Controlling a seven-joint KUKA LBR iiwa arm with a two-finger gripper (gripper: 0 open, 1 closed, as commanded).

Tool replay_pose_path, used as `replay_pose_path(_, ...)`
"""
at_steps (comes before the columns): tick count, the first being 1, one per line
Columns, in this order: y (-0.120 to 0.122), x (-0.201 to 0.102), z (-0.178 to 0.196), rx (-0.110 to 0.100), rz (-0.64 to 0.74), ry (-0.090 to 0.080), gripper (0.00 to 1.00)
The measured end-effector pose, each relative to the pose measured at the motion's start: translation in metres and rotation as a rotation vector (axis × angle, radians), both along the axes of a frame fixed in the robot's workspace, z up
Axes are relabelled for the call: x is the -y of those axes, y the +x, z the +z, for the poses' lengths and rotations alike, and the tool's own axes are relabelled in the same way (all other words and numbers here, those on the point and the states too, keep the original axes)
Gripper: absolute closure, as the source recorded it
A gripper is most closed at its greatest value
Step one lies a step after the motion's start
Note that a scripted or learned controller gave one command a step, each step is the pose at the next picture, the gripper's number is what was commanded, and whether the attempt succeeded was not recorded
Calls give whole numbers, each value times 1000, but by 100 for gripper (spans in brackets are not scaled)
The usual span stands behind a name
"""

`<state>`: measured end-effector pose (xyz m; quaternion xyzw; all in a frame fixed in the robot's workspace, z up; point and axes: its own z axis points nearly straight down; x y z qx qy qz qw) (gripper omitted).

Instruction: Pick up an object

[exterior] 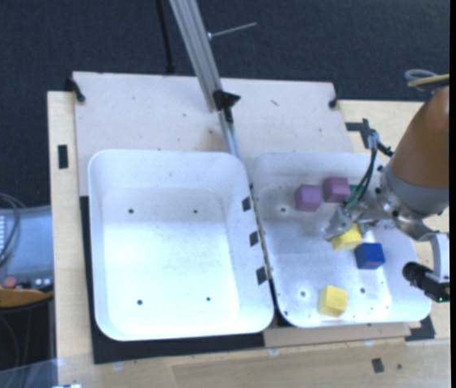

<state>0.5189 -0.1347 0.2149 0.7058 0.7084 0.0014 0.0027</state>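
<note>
Your likeliest target, the yellow block point(347, 238), lies in the right bin point(293, 297), directly under the gripper point(339, 225). The gripper's tip sits on or just above that block; whether its jaws are spread or pressed together cannot be told from this angle. Note the blue block point(369, 255) just beside it on the near side. Two pink blocks point(309, 197) point(335, 188) rest close together farther back. A second yellow block point(333, 300) lies apart near the front rim. The left bin point(99, 217) adjoins the right one. The arm point(422, 152) enters from the right.
</note>
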Motion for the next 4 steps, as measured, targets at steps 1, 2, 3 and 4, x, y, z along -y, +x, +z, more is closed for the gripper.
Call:
replay_pose_path(1, 10, -51, 14, -3, 4, 3, 100)
replay_pose_path(2, 17, -97, 23, -5, 4, 3, 100)
replay_pose_path(3, 37, -145, 19, -5, 4, 3, 100)
replay_pose_path(4, 44, -191, 11, -5, 3, 2, 100)
